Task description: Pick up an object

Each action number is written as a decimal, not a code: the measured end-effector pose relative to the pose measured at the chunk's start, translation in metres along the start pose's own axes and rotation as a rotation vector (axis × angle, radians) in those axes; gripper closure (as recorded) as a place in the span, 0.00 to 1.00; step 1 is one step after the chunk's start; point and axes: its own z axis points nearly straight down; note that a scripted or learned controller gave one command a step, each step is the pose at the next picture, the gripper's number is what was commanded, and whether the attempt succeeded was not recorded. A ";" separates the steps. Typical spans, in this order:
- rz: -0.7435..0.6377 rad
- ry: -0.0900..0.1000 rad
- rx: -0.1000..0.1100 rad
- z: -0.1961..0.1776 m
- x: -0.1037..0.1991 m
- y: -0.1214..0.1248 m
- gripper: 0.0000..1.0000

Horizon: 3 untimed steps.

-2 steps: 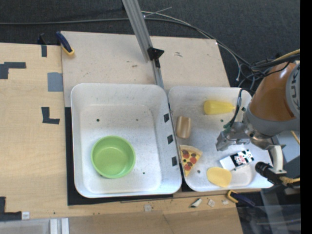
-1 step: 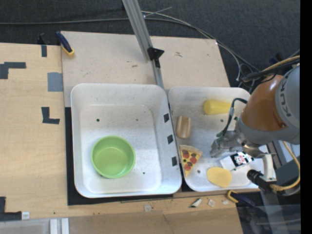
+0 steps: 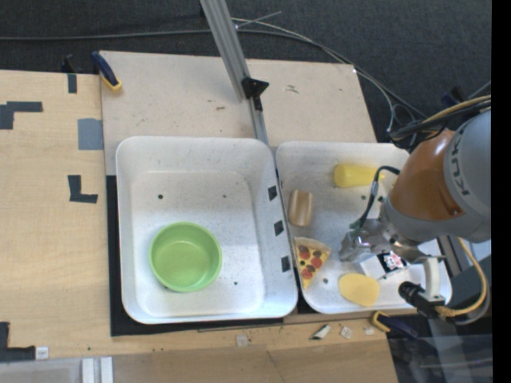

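- The gripper [image 3: 357, 244] is seen low in the right bin [image 3: 319, 154]; its opening cannot be told.
- Around it are found a yellow disc [image 3: 359, 289], pizza slice [image 3: 310, 260], brown block [image 3: 300, 207] and yellow block [image 3: 354, 175].
- A green bowl [image 3: 185, 256] is seen in the left bin [image 3: 192, 146].

Two bins [image 3: 128, 214], one bowl [image 3: 185, 256], four foods [image 3: 310, 258].
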 end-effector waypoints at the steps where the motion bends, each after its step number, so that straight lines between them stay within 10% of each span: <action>1: 0.001 0.004 0.005 -0.009 0.001 -0.001 1.00; 3: -0.001 -0.003 -0.009 -0.124 0.002 0.006 1.00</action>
